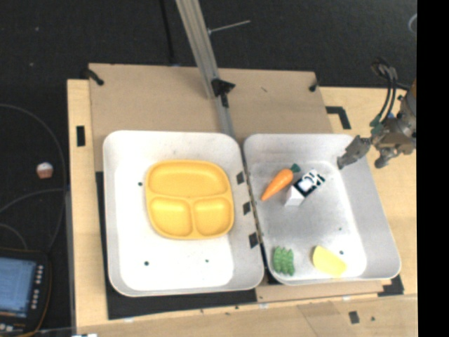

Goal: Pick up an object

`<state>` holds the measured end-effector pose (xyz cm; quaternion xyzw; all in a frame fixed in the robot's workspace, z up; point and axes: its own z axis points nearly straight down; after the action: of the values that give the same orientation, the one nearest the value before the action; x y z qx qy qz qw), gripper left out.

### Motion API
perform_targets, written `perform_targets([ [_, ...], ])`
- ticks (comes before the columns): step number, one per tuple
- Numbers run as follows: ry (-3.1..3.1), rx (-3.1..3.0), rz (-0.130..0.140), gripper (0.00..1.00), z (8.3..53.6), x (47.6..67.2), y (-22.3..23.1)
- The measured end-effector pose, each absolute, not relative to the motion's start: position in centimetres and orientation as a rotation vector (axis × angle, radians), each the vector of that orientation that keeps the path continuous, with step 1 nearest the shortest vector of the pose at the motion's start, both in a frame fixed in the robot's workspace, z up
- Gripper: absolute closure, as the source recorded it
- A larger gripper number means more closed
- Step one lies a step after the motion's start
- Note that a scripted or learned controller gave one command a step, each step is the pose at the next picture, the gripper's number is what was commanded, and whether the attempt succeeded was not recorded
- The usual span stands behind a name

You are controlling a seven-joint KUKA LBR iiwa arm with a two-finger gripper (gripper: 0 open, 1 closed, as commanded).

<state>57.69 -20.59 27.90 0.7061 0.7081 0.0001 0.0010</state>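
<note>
From the camera view above, my grey metal gripper (368, 153) is at the right edge of the frame, over the upper right rim of the right shallow white bin (365, 209). My two fingers are spread wide and hold nothing.

In that bin, an orange toy carrot with a green top (278, 183) lies near the upper left, touching a small white block with a black mark (304, 187). A bumpy green toy (283, 260) and a yellow lemon-shaped toy (328, 261) sit near the bottom edge.

The left shallow white bin (126, 258) holds a yellow plastic plate with three sections (189, 199).
</note>
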Motion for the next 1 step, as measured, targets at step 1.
perform_targets([
  [1, 2.223, 2.216, 0.000, 0.00, 27.90, 57.69, -20.59],
])
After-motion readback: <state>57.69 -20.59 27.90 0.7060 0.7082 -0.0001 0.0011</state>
